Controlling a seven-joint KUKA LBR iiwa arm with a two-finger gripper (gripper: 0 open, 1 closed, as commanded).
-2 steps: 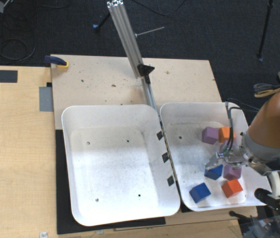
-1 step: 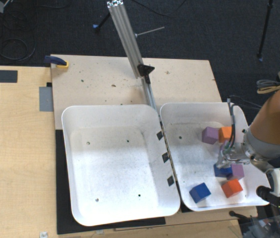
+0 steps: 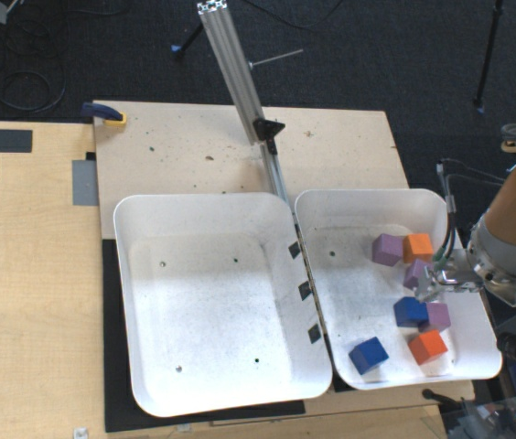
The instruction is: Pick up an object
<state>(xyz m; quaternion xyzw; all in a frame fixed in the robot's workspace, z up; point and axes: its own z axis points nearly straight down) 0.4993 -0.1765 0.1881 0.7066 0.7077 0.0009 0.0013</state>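
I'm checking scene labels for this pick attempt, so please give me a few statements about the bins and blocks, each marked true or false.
1. All the blocks lie in the right bin. True.
2. There are three orange blocks. False: two, one orange block at the back and one at the front.
3. The gripper is over the left bin. False: it is at the right bin's block cluster.
4. A blue block sits apart near the front. True.
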